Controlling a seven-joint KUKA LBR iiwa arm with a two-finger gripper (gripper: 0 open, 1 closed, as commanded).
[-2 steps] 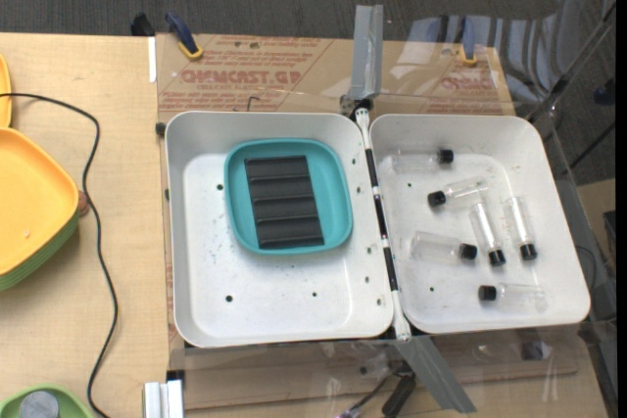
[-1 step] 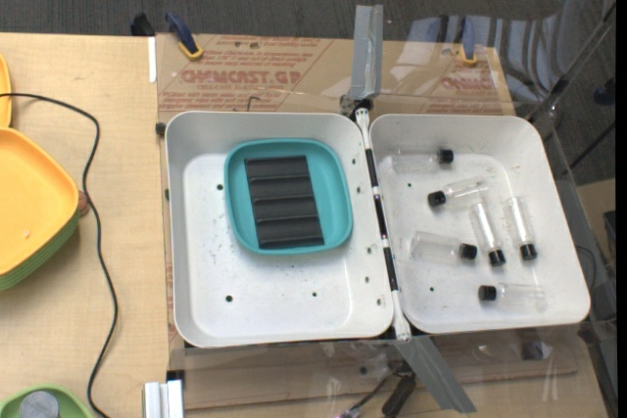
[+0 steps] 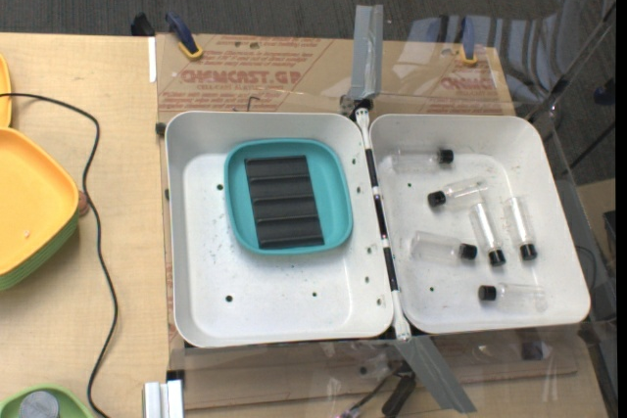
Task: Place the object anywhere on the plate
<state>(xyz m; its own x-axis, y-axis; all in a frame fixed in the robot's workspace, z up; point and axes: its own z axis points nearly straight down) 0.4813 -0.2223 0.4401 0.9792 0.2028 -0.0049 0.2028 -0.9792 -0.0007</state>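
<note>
Camera view: plate (image 3: 336, 201) mid-bin, rims clear

Teal plate (image 3: 288, 197) in the left bin (image 3: 196, 289); clear black-capped vials in the right bin (image 3: 558, 240).

The plate is a rounded-square teal dish lying flat in the upper middle of the left bin, nearer its far edge, with a dark ribbed insert (image 3: 283, 202) filling its centre. In the right bin several transparent tubes lie on their sides, apart from one another: one (image 3: 444, 156) near the far edge, one (image 3: 454, 192) in the middle, two (image 3: 485, 230) (image 3: 519, 228) side by side toward the right edge, one (image 3: 446, 250) left of centre, and one (image 3: 509, 292) near the front edge.
</note>
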